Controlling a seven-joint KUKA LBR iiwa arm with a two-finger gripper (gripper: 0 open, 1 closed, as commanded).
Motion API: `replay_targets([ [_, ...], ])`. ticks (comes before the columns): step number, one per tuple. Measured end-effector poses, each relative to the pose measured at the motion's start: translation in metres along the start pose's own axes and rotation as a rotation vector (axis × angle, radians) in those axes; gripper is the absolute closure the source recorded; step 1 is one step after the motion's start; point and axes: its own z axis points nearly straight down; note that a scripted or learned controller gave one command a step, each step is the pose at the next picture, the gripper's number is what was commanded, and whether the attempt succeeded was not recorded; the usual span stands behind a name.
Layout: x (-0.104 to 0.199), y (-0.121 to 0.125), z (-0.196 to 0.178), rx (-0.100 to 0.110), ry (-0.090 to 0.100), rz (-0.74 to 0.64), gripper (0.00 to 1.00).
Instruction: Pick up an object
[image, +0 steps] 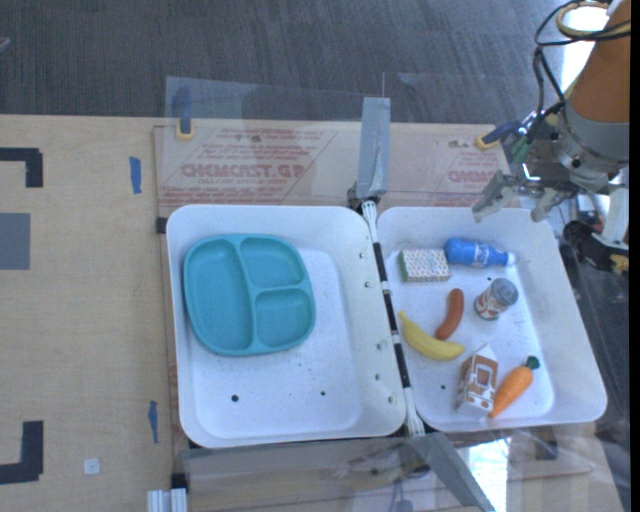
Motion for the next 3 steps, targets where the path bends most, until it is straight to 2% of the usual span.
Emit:
replay_targets([
  [1, -0.018, 0.007, 0.143, 0.000, -0.001, -0.150, 0.00],
  [2, -0.047, 0.037, 0.183, -0.005, -0.003, -0.166, 0.00],
  [3, -0.047, 0.038, 0.171, -0.010, -0.005, -0.167, 1.00],
])
